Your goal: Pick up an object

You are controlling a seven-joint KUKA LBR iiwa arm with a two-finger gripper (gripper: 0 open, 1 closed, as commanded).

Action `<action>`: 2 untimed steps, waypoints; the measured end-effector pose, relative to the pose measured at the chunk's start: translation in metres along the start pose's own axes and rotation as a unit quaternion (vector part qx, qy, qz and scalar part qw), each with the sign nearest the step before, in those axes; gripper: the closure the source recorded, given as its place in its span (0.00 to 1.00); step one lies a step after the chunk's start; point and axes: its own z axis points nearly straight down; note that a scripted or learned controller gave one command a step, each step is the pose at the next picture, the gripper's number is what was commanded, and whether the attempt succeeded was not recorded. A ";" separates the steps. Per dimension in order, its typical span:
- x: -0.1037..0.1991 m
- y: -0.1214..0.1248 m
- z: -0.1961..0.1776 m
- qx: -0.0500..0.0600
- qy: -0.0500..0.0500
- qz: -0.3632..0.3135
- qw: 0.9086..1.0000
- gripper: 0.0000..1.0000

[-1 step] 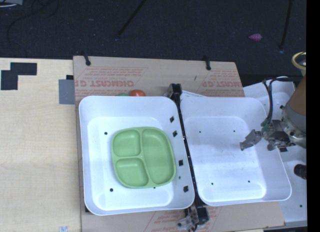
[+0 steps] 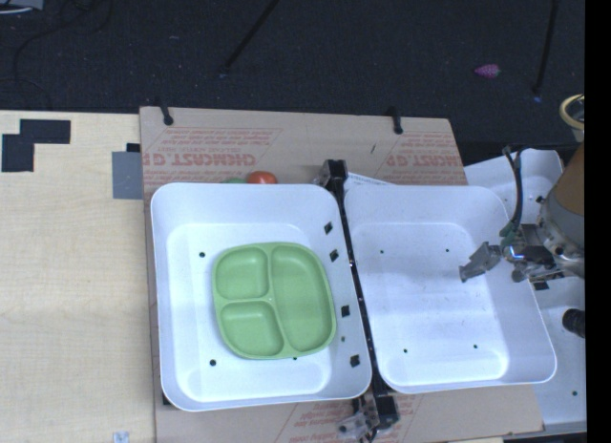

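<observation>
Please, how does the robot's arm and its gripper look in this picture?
The gripper is small, of grey metal, with a slim finger pointing left. Behind it sit dark mechanical parts with a green spot. A black cable loops above them. A brownish-orange part of the arm shows at the right edge.

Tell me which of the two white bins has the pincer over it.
The right bin, the one farther from the green divided plate. The pincer hangs above its right side; the left bin holds that plate.

The divided plate (image 2: 274, 300) lies in the left bin (image 2: 181, 241). Right of that bin, touching it, sits the right bin (image 2: 430, 355); the gripper (image 2: 477, 266) hangs over its right side.
</observation>
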 end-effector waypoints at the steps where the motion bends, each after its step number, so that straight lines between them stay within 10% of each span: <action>1: 0.005 0.009 0.056 0.003 0.001 -0.001 1.000 0.00; 2: 0.006 0.008 0.109 0.002 0.001 0.000 1.000 0.00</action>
